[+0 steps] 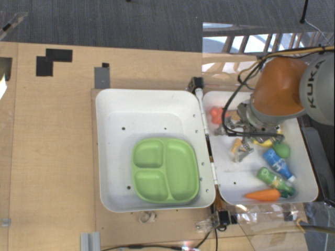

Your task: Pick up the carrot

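Carrot [262, 195] hugs right bin's [228, 190] front rim.

- Pale wood-look bench [47, 156], matt and smooth.
- Two white bins [110, 140], smooth plastic with a soft sheen.
- Green divided plate [166, 169], smooth plastic, faintly glossy.
- Orange carrot [263, 195], smooth, plastic-looking.
- Arm's orange band [280, 85], smooth with a dull sheen.
- Dark floor [104, 14], ribbed carpet-like weave, matt.
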Controlling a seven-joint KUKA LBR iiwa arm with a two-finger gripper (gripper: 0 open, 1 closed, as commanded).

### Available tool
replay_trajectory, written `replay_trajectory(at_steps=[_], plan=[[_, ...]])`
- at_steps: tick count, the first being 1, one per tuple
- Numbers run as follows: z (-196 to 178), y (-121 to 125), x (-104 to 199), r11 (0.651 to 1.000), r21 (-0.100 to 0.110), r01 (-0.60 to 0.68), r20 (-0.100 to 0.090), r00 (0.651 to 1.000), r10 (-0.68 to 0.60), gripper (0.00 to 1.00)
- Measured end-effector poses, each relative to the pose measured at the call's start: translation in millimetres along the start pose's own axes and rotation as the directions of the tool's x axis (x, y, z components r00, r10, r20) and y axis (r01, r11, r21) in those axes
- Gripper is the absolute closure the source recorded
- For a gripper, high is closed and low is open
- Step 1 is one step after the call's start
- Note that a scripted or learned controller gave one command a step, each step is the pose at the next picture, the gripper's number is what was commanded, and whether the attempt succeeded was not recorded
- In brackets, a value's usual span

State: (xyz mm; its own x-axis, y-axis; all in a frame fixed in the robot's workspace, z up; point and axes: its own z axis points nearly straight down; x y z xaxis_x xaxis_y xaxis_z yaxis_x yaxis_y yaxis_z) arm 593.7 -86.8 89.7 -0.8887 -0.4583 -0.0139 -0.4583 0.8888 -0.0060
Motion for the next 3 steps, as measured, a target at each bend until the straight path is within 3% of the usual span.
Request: replay_trajectory(at_steps=[1,2,3], plan=[[-2,14,33,0.989,0.003,-0.149,0.005,0.989,0.149,0.0],[-2,11,59,0.937,0.003,-0.349,0.007,0.937,0.349,0.0],[-15,11,55,0.939,0.005,-0.343,0.016,0.939,0.343,1.0]])
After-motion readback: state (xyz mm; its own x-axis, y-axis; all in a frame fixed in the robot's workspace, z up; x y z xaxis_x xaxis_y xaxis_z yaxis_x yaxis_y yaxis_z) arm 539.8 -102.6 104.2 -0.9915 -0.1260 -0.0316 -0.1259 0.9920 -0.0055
